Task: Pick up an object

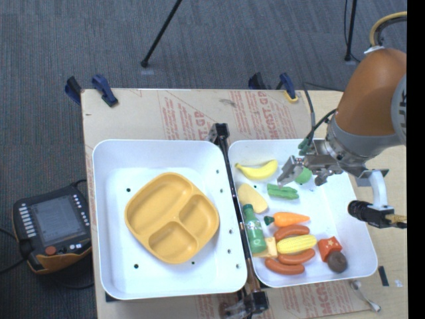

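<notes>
Claw hovered over the right bin, whether spread or closed I could not tell; a green pod lay just below it.

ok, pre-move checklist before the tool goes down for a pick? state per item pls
1. Tool over the right bin, where the toy food lies: ok.
2. Target beneath: green pepper-like toy lies just below the tool; banana to its left: ok.
3. Finger opening: cannot tell.
4. Anything held already: cannot tell.
5. Room around the target: carrot lies close by, but the pieces look apart: ok.
6. Left bin holds only the yellow divided plate, away from the arm: ok.
</notes>
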Motion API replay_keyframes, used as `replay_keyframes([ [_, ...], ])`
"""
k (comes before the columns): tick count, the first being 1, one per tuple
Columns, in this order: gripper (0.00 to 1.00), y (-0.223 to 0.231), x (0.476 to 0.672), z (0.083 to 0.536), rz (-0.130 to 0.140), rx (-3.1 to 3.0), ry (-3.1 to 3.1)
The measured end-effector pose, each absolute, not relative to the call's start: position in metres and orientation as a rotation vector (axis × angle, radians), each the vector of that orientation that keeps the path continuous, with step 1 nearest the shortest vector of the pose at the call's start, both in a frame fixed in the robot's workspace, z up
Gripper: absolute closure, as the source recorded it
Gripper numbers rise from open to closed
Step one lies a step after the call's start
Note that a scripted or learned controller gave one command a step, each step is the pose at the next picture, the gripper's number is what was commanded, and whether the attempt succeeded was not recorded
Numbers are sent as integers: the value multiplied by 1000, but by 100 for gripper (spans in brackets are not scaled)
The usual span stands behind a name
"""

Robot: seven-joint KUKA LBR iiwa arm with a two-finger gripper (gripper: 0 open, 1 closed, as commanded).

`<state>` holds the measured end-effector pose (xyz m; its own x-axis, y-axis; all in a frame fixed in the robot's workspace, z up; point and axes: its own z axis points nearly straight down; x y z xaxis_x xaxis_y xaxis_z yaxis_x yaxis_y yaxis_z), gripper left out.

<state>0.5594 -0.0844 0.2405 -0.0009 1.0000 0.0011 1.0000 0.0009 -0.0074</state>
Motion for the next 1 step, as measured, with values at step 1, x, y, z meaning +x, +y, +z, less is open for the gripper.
replay_keyframes([
  [1, 0, -83, 525, 115, 9, -2213, -2222],
])
